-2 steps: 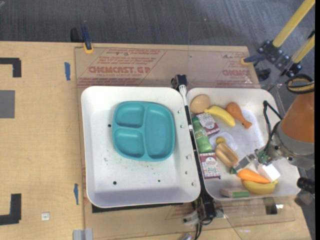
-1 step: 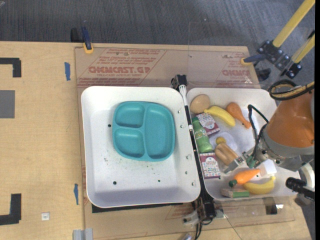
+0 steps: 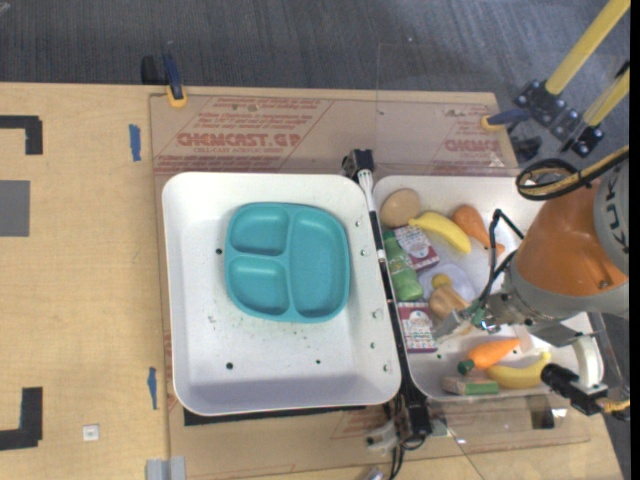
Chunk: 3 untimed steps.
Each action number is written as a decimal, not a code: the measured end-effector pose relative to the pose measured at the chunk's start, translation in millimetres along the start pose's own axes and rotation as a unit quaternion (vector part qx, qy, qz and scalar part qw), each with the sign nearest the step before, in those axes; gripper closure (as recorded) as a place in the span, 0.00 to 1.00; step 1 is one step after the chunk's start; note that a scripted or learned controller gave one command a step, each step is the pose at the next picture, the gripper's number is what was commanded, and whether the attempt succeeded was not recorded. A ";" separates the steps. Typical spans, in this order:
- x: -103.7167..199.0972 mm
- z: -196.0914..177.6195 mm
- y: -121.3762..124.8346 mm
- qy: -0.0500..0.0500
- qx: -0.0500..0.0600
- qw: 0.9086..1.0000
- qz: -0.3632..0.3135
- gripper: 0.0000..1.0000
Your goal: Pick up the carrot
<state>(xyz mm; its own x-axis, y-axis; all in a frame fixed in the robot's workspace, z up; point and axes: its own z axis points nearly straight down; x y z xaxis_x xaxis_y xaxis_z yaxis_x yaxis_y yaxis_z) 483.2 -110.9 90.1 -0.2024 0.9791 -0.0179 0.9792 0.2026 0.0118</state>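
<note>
An orange carrot [image 3: 493,352] with a green stub at its left end lies near the front of the right bin [image 3: 425,378], just above a yellow banana [image 3: 520,374]. My gripper [image 3: 480,318] hangs low over the bin, right behind the carrot and close above it. The arm's orange band and grey wrist cover the bin's right side. A second orange, cone-shaped piece [image 3: 471,224] lies at the back of the bin beside another banana [image 3: 445,231].
The left bin [image 3: 190,298] holds a teal divided plate [image 3: 288,261]. The right bin also holds a tan round item [image 3: 400,207], a green packet [image 3: 404,274], printed packets [image 3: 417,326] and a small bread-like piece [image 3: 446,300], crowded around the gripper.
</note>
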 end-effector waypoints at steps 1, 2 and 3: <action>-0.5 -11.6 3.1 -0.003 -0.005 1.000 0.002 1.00; -0.1 -11.0 2.8 -0.002 -0.005 1.000 0.001 0.00; -0.2 -21.0 4.7 -0.004 -0.008 1.000 0.001 1.00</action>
<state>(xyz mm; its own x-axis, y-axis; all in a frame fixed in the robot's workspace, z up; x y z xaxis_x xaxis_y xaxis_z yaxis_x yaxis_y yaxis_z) 487.5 -109.8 111.1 -0.2003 0.9794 -0.0255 0.9792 0.2010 0.0272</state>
